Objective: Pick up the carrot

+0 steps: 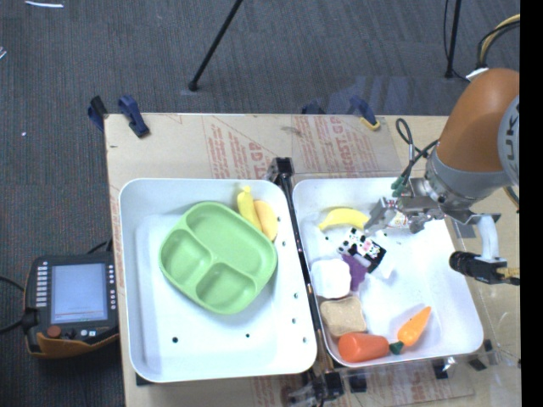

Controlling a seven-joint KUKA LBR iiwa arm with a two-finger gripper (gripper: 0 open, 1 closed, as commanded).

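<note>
The hand (399,214) hangs over the far part of the right bin (462,303), beside the banana (344,219) and above a small black-and-white toy (362,248); whether it is wide or narrow I cannot tell. The carrot (414,326) lies well apart in the bin's near right corner, its tip close to a red pepper (365,346) and near a slice of bread (343,316). A careless descent could clip the pepper or the near wall, though bare floor right of the carrot leaves room.
</note>
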